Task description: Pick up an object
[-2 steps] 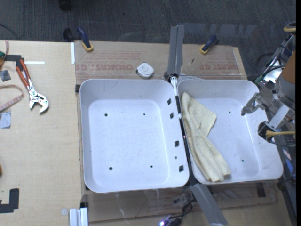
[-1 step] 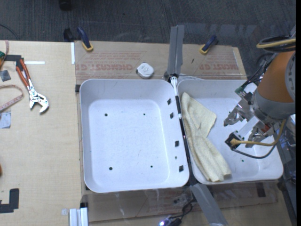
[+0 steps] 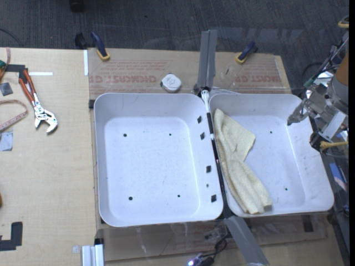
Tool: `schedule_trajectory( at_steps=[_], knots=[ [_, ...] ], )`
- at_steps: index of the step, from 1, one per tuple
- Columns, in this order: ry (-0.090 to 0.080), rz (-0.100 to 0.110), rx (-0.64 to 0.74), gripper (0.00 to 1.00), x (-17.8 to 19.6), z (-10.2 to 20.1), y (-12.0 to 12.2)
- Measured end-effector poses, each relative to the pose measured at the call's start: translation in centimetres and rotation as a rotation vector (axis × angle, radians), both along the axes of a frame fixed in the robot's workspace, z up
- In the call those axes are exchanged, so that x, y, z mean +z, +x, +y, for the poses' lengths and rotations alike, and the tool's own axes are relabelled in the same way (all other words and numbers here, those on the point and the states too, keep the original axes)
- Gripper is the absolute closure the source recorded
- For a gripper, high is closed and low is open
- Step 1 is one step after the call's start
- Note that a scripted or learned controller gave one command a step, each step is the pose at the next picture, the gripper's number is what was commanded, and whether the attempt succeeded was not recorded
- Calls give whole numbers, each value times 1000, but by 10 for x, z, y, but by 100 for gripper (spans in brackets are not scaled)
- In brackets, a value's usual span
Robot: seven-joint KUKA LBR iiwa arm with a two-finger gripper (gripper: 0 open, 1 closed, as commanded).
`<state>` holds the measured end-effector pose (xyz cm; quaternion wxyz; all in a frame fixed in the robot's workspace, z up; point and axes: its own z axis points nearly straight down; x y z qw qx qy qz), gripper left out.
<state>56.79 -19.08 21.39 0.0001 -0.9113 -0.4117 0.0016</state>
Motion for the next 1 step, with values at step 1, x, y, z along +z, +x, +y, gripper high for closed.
schedule_trajectory(
  at_steps=[1],
  knots=[
    [1,2,-93,0,-29,68,-8]
  ],
)
